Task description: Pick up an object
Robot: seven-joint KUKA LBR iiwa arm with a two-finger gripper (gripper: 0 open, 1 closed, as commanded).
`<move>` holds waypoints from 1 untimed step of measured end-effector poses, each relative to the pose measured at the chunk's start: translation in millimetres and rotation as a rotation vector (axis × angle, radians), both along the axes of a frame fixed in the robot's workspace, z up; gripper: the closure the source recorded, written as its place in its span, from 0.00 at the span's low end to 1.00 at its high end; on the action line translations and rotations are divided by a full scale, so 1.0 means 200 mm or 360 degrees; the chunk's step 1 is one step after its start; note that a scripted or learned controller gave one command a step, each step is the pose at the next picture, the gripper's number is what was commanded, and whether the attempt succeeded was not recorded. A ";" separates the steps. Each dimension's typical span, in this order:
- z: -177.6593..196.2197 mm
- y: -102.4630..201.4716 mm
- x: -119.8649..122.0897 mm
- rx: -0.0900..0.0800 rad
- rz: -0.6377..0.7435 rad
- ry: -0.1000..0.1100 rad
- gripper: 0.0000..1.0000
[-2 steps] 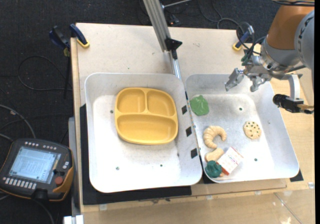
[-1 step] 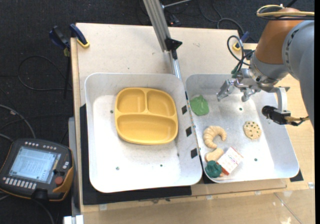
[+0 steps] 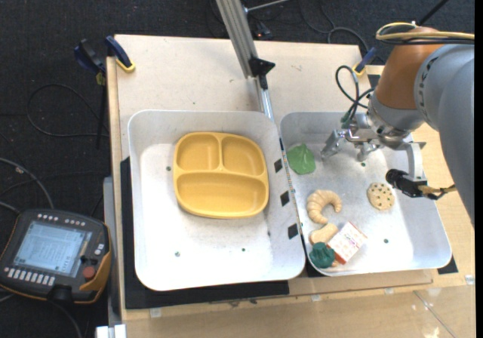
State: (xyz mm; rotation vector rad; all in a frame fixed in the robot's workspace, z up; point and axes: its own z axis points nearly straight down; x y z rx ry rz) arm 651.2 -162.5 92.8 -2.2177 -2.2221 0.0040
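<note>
Counting one croissant [image 3: 324,204], one cookie [image 3: 381,196].

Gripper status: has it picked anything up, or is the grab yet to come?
Nothing looks picked. The gripper hangs over the right bin, with nothing visibly between its fingers. The green leaf, croissant, cookie and small box all lie in the bin. The whole pick is left.

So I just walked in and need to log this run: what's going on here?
A KUKA arm's end effector hovers over the right bin, holding nothing visible. Below it lie a green leaf, croissant, cookie and small carton. A yellow divided plate sits in the left bin.
</note>
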 end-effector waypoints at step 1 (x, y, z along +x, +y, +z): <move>0.06 0.00 0.01 -0.0002 0.0000 -0.0007 1.00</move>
